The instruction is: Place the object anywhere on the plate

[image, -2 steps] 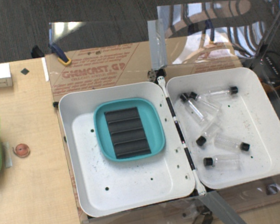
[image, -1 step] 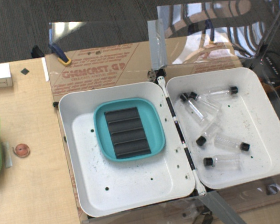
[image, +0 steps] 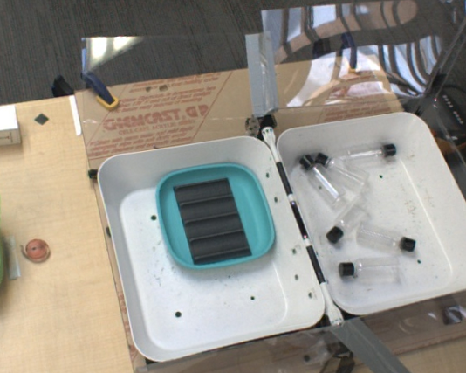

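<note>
Clear vials (image: 359,226) with black caps, right bin (image: 463,213), teal plate (image: 259,212)

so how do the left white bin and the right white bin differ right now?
The left shallow white bin holds a teal square plate with a dark ridged insert; the right shallow white bin holds several clear plastic tubes with black caps. The left bin's contents sit centred and squared; the right bin's tubes lie scattered at varied angles. Both are similar in size, shallow, and side by side.
</note>
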